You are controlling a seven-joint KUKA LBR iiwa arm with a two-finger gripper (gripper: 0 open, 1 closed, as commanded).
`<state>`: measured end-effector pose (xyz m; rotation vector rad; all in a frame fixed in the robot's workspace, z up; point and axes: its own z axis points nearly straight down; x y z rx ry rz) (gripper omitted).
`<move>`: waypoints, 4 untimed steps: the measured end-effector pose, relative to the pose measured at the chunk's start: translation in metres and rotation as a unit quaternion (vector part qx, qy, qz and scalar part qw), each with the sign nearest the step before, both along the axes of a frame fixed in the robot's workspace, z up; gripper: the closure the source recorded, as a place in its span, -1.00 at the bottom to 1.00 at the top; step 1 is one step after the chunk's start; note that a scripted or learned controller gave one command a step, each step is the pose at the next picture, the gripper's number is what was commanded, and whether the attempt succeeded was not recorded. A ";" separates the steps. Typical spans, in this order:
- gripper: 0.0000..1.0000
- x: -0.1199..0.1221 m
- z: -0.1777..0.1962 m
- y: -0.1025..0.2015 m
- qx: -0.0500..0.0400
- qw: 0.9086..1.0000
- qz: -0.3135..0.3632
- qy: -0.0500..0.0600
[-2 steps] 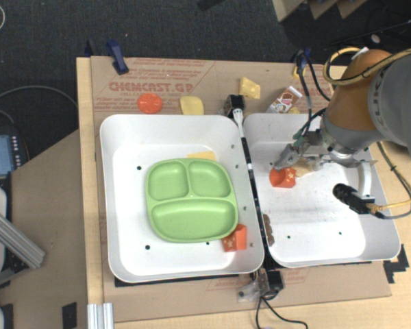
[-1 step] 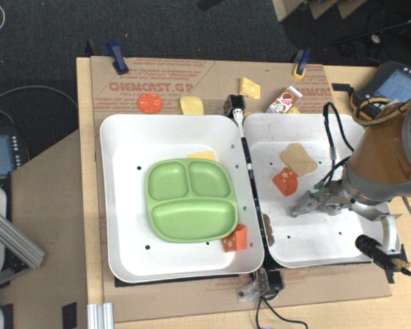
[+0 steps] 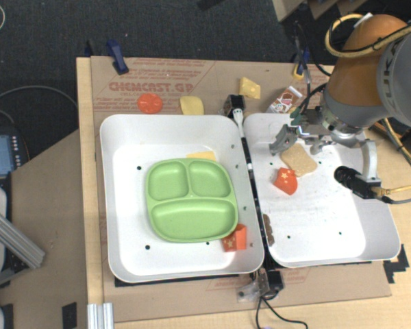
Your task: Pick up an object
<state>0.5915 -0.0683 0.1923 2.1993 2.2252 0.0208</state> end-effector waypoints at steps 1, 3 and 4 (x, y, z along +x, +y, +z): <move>-1.00 -0.026 -0.072 -0.039 0.000 1.000 -0.008 0.014; 1.00 0.000 -0.095 -0.034 -0.001 1.000 -0.006 0.006; 1.00 -0.037 -0.009 -0.088 -0.003 1.000 -0.009 0.005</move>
